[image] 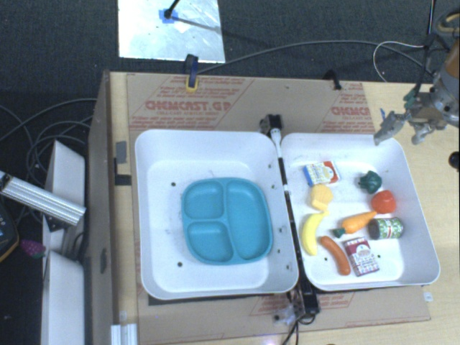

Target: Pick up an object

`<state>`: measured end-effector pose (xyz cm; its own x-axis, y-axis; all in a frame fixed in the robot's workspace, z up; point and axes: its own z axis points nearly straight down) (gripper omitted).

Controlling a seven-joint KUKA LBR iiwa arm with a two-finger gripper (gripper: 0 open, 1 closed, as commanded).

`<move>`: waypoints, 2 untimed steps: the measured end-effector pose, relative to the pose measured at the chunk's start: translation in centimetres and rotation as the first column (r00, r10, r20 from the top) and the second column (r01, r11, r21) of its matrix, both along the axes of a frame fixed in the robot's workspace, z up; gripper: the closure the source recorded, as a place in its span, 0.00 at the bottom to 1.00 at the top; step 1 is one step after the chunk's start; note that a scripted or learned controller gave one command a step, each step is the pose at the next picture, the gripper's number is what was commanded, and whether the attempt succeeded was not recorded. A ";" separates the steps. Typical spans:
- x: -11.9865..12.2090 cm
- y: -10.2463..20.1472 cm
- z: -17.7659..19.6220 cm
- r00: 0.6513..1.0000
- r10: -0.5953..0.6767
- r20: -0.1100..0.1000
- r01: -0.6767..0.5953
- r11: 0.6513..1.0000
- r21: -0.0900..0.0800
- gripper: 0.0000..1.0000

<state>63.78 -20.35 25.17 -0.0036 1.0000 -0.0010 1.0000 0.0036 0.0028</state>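
My gripper [404, 129] hangs at the upper right, above the far right corner of the right bin [420, 214]. Its fingers are spread apart with nothing between them. In that bin lie a small white and blue carton [320, 172], a yellow cheese wedge [322, 196], a banana [310, 233], a sausage [336, 254], a carrot [356, 222], a red tomato [384, 201], a green pepper [369, 182], a small can [386, 228] and a red packet [361, 256]. All of them sit below and left of the gripper.
The left bin [154, 192] holds a blue divided plate [226, 218]. A black clamp [274, 124] sits at the far end of the seam between the bins. Cables run across the bench behind the bins. A metal rail [43, 198] lies at the far left.
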 end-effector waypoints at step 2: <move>-8.4 -0.3 -16.7 1.000 -0.002 -0.002 0.002 1.000 0.000 0.00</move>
<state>55.37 -20.66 8.43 -0.0014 1.0000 -0.0006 1.0000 0.0014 0.0010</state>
